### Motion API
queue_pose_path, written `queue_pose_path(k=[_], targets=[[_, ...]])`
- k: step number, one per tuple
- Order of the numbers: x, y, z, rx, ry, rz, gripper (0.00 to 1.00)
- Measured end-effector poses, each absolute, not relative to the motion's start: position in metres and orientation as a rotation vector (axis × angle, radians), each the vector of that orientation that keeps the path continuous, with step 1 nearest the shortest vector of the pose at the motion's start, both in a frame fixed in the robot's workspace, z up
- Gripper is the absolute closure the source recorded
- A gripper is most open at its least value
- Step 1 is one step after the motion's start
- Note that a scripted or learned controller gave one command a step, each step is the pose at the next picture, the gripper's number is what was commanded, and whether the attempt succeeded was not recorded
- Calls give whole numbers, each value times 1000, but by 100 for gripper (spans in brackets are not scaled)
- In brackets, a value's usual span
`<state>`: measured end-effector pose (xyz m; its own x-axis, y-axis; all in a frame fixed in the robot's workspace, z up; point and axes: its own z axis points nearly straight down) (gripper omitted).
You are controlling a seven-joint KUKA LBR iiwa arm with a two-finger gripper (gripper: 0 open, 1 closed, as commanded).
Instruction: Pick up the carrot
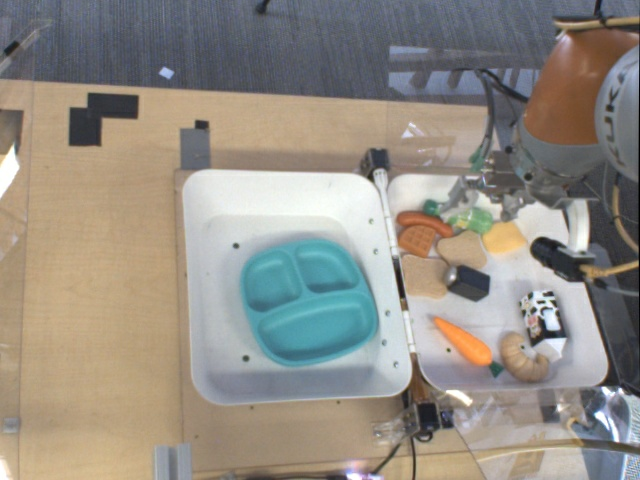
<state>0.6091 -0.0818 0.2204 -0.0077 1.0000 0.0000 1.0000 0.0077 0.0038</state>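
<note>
Two white bins sit side by side on the wooden worktop [100, 298]. The left bin [215, 268] holds a teal divided plate [308, 303], lying flat near its middle. The right bin [590, 353] holds the clutter. The carrot [463, 340] lies in the near part of the right bin, orange, slanted, tip pointing up-left, green stub at the lower right, touching nothing but just beside a tan curled piece [526, 360] to its right. A black-and-white cow-print item [543, 316] sits above that curled piece. Above the carrot are a tan bread-like slab [426, 279] and a dark block [468, 282] touching it. Further back: a red sausage [424, 221], an orange waffle-like piece [417, 240], a tan wedge [462, 249], a yellow chunk [505, 238] and a green item [474, 217]. The arm [585, 98] reaches in from the right, over the far end of the right bin. The gripper [487, 193] hangs by the green and yellow pieces, well apart from the carrot; whether it is open or closed cannot be told, and nothing is seen gripped.
</note>
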Motion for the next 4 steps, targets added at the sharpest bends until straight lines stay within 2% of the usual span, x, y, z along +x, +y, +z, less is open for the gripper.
queue_pose_path(k=[1, 2, 3, 4], targets=[[507, -84, 204, 2169, 2272, -1, 0], [487, -96, 125, 1717, 2630, 1, 0], [491, -94, 138, 1708, 2624, 11, 100], [491, -94, 137, 1707, 2625, 10, 0]])
